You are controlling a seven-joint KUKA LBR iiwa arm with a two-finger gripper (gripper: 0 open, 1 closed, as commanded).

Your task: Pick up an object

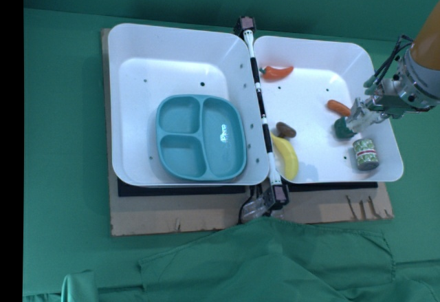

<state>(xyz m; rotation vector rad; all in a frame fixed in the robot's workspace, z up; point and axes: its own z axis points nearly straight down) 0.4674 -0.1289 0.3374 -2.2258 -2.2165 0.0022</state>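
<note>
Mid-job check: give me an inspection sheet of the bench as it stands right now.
Surface: two white bins; left bin, right bin, on cardboard over green cloth.
Job's things: right bin holds red pepper, carrot, dark green item, can, brown item, banana.
Clutter: teal divided plate in left bin.
Grippers: pincer over the dark green item; grasp unclear.
Cables: dark cables along the wrist.
Surroundings: green backdrop; rumpled cloth in front.

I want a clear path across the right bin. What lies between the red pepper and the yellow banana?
In the camera view, between the red toy pepper and yellow toy banana lies a small brown oval piece, just above the banana; otherwise bare white bin floor.
</note>
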